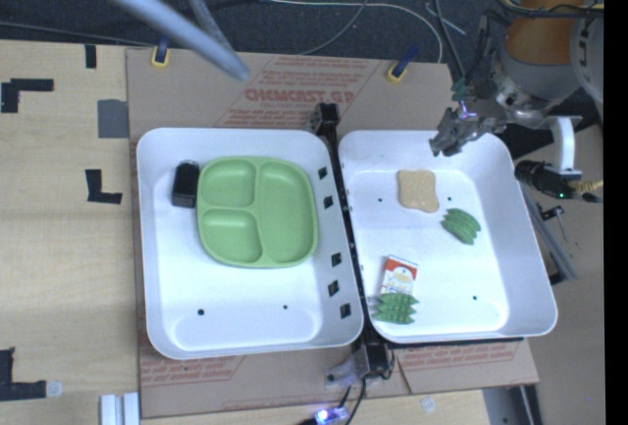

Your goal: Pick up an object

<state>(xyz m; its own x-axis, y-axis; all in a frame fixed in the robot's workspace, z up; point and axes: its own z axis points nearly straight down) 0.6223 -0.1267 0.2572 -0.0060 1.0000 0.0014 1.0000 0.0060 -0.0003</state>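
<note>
1. We can't tell how the gripper (449,140) has its tips set, they're just a dark blur over the far rim of the right bin (510,315).
2. Nearest thing to it is the tan bread slice (418,190), a bit below it and apart.
3. Just beside the bread we see a green pea pod (461,225).
4. Near the front wall: a small red-and-white packet (397,273) touching a leafy green piece (395,308).
5. In the left bin (157,315) we've got a green divided plate (258,212) with a black block (184,185) at its left edge.
</note>
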